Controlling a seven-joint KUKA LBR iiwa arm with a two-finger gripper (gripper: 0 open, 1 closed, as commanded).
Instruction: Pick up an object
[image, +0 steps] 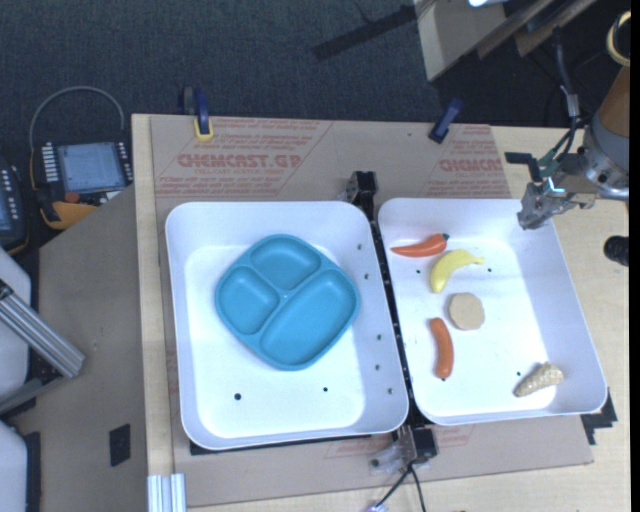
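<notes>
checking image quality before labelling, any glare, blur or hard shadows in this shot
Camera view: light is even and soft, with only faint shadows under the banana and sausage; the white bins are bright but not blown out; the blue plate has a mild sheen; the gripper at the top right looks slightly soft, and the food items are sharp.

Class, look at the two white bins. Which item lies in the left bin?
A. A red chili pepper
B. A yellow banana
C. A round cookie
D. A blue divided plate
D: the blue divided plate sits alone in the left bin, while the banana, chili pepper and cookie lie in the right bin.
</notes>
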